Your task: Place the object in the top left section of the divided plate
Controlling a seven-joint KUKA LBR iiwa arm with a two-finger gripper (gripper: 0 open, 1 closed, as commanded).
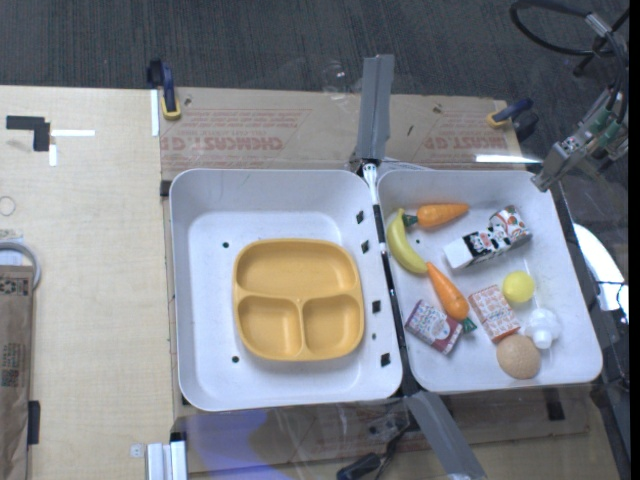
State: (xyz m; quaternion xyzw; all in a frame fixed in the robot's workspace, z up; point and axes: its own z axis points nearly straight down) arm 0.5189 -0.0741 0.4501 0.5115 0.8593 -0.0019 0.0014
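A yellow divided plate (298, 299) lies in the left bin (200, 218). It has one wide section at the back and two smaller ones at the front, all bare. The right bin (575, 268) holds a banana (403, 244), two carrots (441, 213) (448, 290), a cow-patterned carton (487, 238), a yellow ball (518, 287), two small red-and-white packets (433, 326) (491, 311), a white lump (541, 325) and a tan round item (518, 357). My gripper (572, 156) hangs high over the right bin's far right corner, away from every object.
A grey divider post (375, 108) stands behind the seam between the bins. Cardboard (280, 128) lies behind them, held by clamps (165, 93) (510, 115). Black cables (560, 28) loop at the top right. A wooden benchtop (80, 268) stretches to the left.
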